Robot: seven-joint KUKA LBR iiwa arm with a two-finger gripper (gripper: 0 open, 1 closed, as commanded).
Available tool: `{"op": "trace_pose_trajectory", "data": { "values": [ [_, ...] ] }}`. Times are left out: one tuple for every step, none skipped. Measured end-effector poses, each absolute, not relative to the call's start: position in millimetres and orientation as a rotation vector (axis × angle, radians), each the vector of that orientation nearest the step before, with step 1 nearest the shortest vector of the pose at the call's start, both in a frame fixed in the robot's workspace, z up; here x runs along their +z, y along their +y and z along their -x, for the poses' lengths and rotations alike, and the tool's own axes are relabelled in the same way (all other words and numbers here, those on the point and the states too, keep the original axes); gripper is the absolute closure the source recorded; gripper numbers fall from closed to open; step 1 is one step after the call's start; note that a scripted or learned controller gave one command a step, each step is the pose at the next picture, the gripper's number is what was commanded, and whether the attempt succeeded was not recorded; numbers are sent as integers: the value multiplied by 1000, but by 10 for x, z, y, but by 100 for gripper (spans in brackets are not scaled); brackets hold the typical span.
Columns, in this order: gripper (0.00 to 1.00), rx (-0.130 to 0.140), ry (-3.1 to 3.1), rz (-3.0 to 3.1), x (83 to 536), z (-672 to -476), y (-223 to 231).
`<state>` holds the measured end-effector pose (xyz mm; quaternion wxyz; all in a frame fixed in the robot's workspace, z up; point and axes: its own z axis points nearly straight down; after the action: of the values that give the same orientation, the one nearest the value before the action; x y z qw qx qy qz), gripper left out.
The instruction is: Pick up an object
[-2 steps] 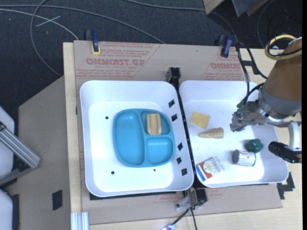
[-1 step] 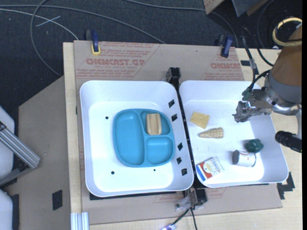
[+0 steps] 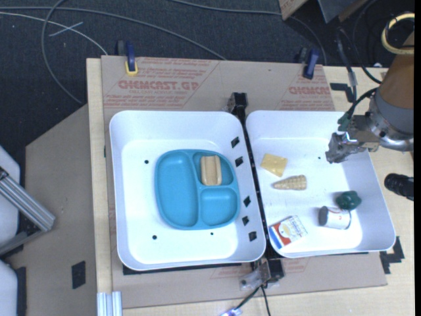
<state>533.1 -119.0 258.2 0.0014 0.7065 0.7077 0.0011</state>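
- claw [image 3: 337, 151] hangs near the right bin's [image 3: 309, 120] far right corner; cannot tell its state, nothing seen in it.
- cheese [image 3: 274, 164], cone [image 3: 291, 183], carton [image 3: 287, 232], cup [image 3: 335, 217] lie unpicked in that bin; pick not yet made.

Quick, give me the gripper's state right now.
Gripper: over the upper right of the right bin, nothing seen between its fingers; open or closed cannot be told.

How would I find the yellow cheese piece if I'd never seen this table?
Look in the right white bin, in the part nearest the divider between the bins. The cheese wedge lies there, just above the bumpy corn cob. It is the only smooth, pale yellow wedge there.
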Motion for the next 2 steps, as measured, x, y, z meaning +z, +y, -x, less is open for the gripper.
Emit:
{"op": "trace_pose_trajectory", "data": {
  "values": [
    [100,4,2229,-2214,2577,-5541,-588],
    [100,4,2227,-2214,2605,-5739,-135]
  ]
}}
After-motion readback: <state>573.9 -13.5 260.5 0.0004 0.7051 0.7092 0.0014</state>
